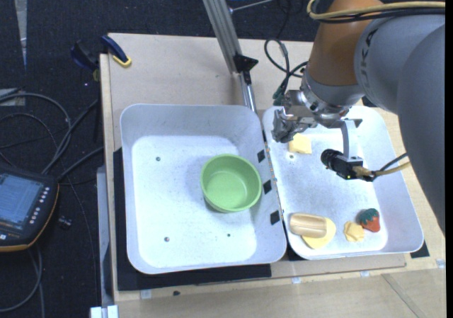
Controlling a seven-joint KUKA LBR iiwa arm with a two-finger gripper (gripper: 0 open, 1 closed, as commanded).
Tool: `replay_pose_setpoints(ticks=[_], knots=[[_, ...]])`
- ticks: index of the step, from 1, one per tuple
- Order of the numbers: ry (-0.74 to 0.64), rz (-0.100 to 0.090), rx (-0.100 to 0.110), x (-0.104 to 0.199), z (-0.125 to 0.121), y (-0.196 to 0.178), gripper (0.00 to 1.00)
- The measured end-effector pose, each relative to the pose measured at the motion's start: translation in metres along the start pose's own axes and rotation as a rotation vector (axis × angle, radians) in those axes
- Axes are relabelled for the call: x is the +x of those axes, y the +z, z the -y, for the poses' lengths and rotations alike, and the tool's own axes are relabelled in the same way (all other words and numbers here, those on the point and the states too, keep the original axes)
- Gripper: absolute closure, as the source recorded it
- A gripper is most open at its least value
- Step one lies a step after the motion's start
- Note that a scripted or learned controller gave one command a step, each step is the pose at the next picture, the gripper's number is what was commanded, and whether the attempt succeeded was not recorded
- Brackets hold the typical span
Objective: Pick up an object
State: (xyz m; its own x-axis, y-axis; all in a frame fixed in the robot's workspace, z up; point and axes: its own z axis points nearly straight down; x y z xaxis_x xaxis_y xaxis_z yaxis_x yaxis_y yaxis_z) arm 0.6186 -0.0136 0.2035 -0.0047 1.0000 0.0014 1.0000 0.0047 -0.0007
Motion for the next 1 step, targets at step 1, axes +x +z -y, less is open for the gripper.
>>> replay_pose_setpoints(ticks=[1], knots=[[0.0,0.0,-0.002,0.0564,-0.0043,-0.0189,1.0]])
